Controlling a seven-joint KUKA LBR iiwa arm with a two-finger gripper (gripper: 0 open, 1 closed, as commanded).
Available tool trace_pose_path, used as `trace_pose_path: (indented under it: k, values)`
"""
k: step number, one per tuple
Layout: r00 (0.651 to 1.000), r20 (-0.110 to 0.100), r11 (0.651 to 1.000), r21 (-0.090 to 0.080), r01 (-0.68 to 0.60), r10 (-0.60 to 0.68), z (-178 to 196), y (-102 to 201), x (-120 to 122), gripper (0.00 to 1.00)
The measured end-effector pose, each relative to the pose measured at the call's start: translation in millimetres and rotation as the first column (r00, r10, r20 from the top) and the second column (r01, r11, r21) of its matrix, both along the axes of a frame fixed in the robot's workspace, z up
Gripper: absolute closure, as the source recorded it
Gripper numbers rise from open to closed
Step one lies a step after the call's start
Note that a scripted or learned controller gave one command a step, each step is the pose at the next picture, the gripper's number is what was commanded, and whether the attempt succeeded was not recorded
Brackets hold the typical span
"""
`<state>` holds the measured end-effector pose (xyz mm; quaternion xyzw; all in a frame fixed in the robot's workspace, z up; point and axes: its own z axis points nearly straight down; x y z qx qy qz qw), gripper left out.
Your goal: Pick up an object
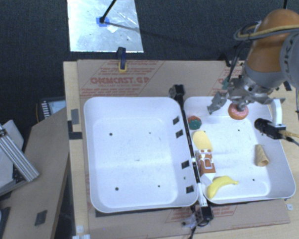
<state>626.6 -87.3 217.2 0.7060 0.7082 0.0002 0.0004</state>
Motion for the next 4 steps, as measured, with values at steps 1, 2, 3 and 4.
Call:
trace_pose_path:
  k: [1,2,3,4]
  values:
    - [1.000,0.001,1.000,-0.002,0.002,-0.002,-111.2,-10.3,20.0,0.00]
    - [1.000,0.008,1.000,-0.004,0.005,-0.005,-94.6,-11.7,21.1,1.00]
    - [1.000,-0.013,1.000,0.000,0.003,-0.003,-126.8,-62.6,35.9,1.00]
    - [1.000,0.005,1.000,0.003,-0.007,0.007,-26.6,19.9,-1.7,1.00]
